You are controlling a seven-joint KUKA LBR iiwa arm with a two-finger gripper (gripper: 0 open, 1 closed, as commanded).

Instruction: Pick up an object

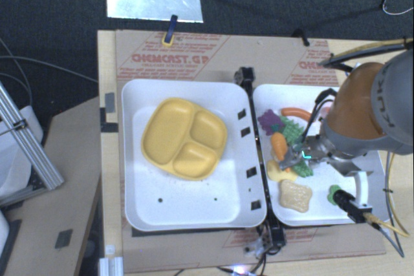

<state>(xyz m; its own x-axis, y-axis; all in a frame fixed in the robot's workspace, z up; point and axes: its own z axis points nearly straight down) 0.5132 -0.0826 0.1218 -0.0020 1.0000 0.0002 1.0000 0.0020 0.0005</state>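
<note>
Just one yellow plate [184, 138], one toast slice [295, 196], one carrot [279, 144].

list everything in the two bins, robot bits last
left bin: one, white, left on the bench
right bin: one, white, beside it
plate: one, yellow, three compartments, in left bin
grapes: one bunch, purple, right bin, far left
sausage: one, red-orange, right bin, far side
carrot: one, orange, right bin, left side
leafy toy: one, green, beside carrot
toast: one, tan, right bin, near side
arm: one, grey with orange band, over right bin
</note>
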